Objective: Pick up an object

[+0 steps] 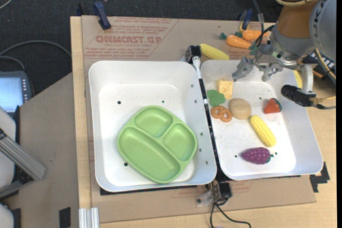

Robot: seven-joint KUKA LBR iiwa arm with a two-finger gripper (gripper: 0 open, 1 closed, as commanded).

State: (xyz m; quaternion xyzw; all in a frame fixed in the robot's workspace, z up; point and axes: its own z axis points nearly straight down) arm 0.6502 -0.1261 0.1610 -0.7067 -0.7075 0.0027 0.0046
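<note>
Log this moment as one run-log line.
gripper: open, above right bin far edge | holding: nothing | nearest: cheese | green plate: left bin

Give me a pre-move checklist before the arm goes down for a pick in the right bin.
1. Gripper over the right bin: ok, it sits above the far edge.
2. Fingers open and nothing between them: ok.
3. Targets within the bin: ok; cheese wedge, corn cob, purple grapes, strawberry, pretzel.
4. Nearest target uncrowded: not ok; the cheese wedge touches a green leaf piece.
5. Gripper lined up above one object: not ok, it is beyond them all.
6. Height above the bin floor: cannot tell.
</note>
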